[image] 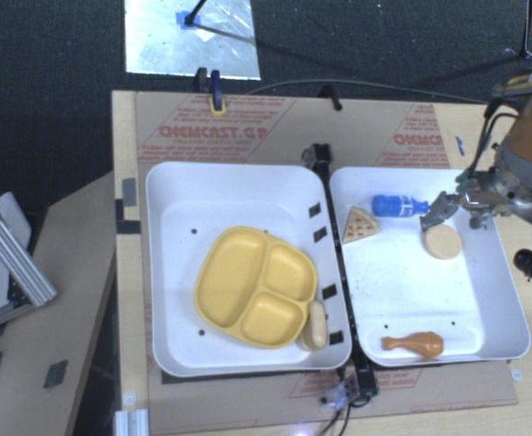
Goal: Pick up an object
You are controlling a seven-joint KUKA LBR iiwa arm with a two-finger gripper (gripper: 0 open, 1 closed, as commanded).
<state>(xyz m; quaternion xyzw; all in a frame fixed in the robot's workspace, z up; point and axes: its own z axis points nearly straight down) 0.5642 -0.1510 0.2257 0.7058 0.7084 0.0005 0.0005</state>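
Two white bins sit side by side. The left bin (171, 243) holds one yellow divided tray (257, 286) and one pale bread roll (316, 325). The right bin (497, 307) holds one drumstick (414, 343), one blue bottle (398, 206), one round cookie (444, 242) and one pizza slice (359, 225). The gripper (458, 209) hangs spread open just above the cookie, empty.

text: "CHEMCAST GP", red, seemingly mirrored | on: protective sheet (213, 133) under bins | repeated at right, unreadable
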